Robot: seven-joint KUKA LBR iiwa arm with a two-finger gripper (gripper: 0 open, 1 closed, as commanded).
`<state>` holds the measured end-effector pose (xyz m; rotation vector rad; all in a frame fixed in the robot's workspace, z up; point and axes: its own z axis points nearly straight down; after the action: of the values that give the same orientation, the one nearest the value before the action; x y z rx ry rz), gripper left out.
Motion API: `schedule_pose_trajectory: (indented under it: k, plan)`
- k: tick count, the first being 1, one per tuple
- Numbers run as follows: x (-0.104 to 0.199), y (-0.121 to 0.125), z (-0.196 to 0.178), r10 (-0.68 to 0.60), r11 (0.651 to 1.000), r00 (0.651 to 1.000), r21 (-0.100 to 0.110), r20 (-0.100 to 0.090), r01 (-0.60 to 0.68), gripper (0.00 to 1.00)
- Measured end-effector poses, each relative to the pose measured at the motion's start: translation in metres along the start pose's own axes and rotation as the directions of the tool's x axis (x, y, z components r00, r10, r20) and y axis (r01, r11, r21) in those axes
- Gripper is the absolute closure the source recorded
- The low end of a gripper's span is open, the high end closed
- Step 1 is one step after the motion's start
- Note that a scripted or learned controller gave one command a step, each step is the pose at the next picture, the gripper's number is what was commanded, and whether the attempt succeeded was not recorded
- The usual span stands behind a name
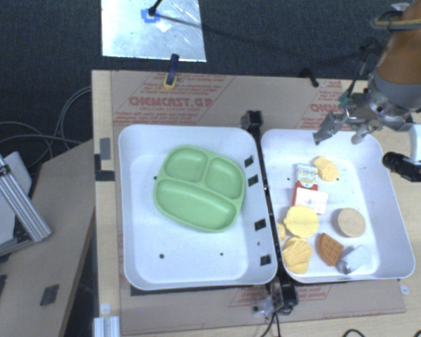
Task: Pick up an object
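Your gripper [340, 127] hangs with its two fingers spread, holding nothing. Just below it, in the right white bin [393, 188], lies a small yellow plastic chip-shaped toy [327, 168]: light, stiff, probably slippery, so pinch it across its narrow edges.

Dark carpet floor [28, 48] at 10 o'clock, shiny metal sheet [153, 18] at 12, brown surface [196, 93] in the middle
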<state>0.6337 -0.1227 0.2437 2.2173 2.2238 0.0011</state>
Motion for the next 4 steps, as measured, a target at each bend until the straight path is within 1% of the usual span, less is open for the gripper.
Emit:
schedule_pose_trajectory:
  k: [1,2,3,4]
  plan:
    - [-0.008,0.004,0.046,0.002,1.0,1.0,0.001,0.0,-0.002,0.0]
    - [-0.003,0.009,0.089,-0.002,1.0,1.0,0.002,-0.001,0.002,0.0]
    - [0.0,0.007,0.15,0.0,1.0,1.0,0.0,-0.001,0.0,0.0]
    - [0.0,0.008,0.159,-0.001,1.0,1.0,0.0,0.0,0.001,0.0]
